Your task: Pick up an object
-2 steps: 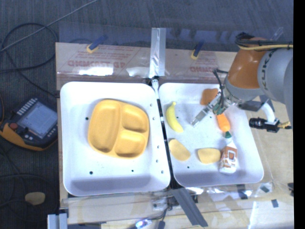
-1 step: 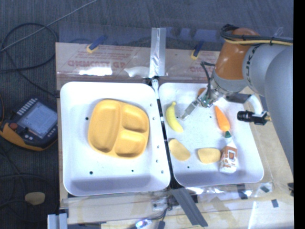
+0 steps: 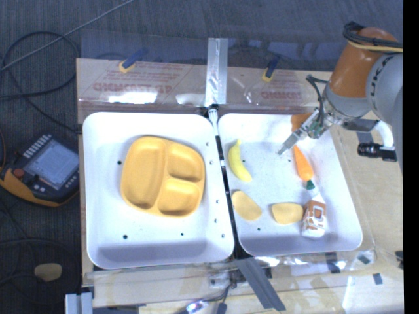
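The right bin (image 3: 349, 205) holds a yellow banana (image 3: 238, 162) by its left wall and an orange carrot (image 3: 302, 164) with a green tip towards the right. Two pale yellow flat pieces (image 3: 246, 205) (image 3: 287, 212) and a small brown and white carton (image 3: 314, 217) lie near the bin's front. My gripper (image 3: 286, 147) slants down to the left from the grey and orange arm (image 3: 357, 70). It hangs over bare bin floor just left of the carrot's upper end, between carrot and banana. Nothing shows in its grasp. A small orange thing (image 3: 298, 119) peeks out behind the wrist.
In the left bin (image 3: 98, 195) lies a yellow divided plate (image 3: 163, 175). A taped divider (image 3: 217, 77) runs between the bins at the back. Off the bench to the left lies a handheld pendant (image 3: 42, 169) with cables.
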### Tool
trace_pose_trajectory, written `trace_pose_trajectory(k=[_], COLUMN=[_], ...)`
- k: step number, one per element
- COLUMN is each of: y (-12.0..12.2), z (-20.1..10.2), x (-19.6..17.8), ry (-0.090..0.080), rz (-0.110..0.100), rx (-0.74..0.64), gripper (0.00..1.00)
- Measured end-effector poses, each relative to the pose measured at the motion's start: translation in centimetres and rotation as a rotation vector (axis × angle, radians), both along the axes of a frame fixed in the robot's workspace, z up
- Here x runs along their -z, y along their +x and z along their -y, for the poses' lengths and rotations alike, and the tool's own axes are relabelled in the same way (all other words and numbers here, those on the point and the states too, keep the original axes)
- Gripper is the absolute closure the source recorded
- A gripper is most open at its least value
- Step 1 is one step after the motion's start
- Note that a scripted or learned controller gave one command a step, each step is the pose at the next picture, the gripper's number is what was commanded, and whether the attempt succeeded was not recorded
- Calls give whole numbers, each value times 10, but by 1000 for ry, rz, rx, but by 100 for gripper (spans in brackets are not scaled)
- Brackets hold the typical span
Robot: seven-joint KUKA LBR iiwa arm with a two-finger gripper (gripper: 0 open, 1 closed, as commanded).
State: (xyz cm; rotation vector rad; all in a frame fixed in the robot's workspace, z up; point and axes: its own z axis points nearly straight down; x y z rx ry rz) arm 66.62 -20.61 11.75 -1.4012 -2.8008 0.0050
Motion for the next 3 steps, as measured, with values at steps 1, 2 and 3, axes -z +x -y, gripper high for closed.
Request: trace_pose_trajectory(k=[1, 2, 3], y=[3, -15, -14], z=[-13, -14, -15], x=[-30, 29, 17], ry=[-2, -7, -6], rz=[13, 19, 23], rx=[147, 127, 127], gripper=[0, 0, 100])
